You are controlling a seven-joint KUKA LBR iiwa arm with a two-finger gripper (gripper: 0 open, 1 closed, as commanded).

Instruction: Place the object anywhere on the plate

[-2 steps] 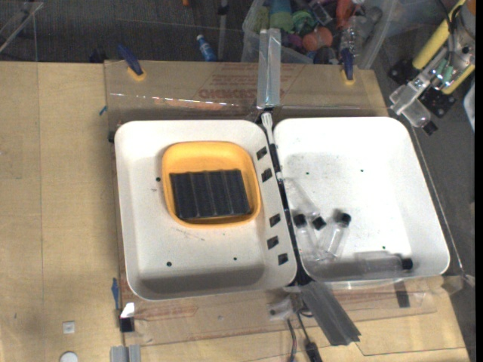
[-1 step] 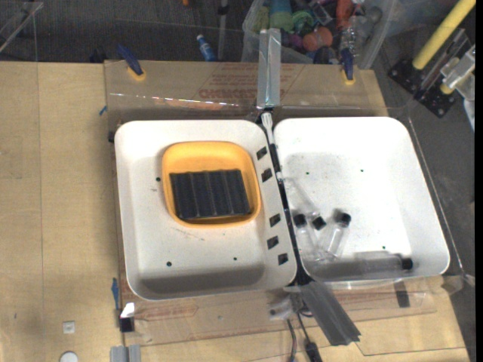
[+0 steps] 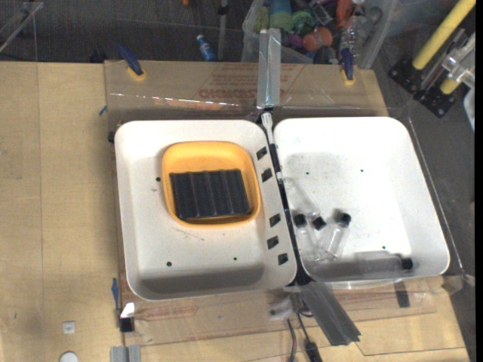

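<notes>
One dark ridged object (image 3: 210,194) lies on yellow plate (image 3: 207,155), left bin (image 3: 143,255).

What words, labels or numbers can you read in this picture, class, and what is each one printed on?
No text here can be read with certainty.
Clear sheet behind the bins: faint reddish print in a few rows, too blurred to read.
Yellow plate, dark slab on it, left bin, right bin: no lettering visible.
Clear pieces with black caps in the right bin: no readable marks.
</notes>
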